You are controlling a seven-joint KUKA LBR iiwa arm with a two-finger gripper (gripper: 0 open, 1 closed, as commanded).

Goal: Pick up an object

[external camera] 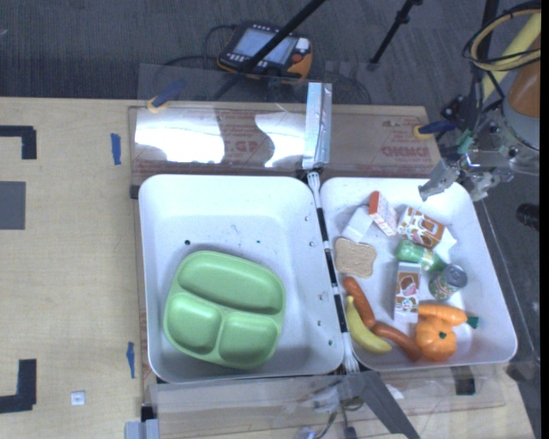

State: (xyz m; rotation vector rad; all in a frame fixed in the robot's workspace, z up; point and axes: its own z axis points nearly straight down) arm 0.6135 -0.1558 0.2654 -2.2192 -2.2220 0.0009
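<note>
**Light toy food waits in the right bin**

Left bin: a green divided plate (225,309). Right bin: a banana (364,330), probably light, stiff and slick, best pinched across its middle. Far right, the pincer (448,178) hovers; whether it is open, I cannot tell.

A robotics lab — taped bench (69,257), tripod legs (403,26), cables (506,39).

arm (525,94) cut off at rt edge, banana (364,327) partly under sausage (371,312)

The green three-compartment plastic tray (225,310) is looking smooth and matt; both shallow white plastic bins (163,214) are showing soft sheen; the pale wood-grain surface (69,274) is appearing matt.
</note>
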